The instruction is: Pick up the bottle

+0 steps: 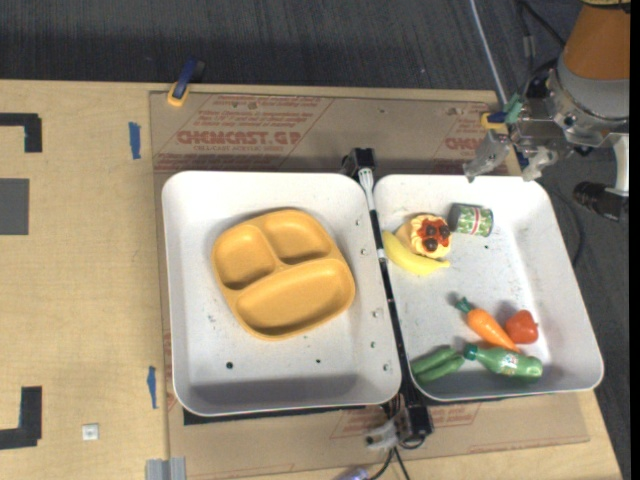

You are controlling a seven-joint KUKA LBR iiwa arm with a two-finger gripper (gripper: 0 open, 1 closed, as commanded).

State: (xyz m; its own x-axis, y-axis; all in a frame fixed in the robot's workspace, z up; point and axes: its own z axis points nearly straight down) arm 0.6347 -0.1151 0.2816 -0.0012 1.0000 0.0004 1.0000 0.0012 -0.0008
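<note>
The bottle [508, 363] lies on its side at the near edge of the right bin [570, 268], beside a carrot [485, 323]. It looks light, smooth, rigid plastic, best pinched across its middle. The end effector [508, 158] hangs empty above the bin's far rim, fingers apart.

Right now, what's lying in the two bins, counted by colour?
Yellow or orange-yellow: 2, divided plate, banana
Green: 3, can, bottle, green vegetable
Orange: 1, carrot
Red: 1, red piece
Mixed yellow and red: 1, small toy
Total: 8
</note>
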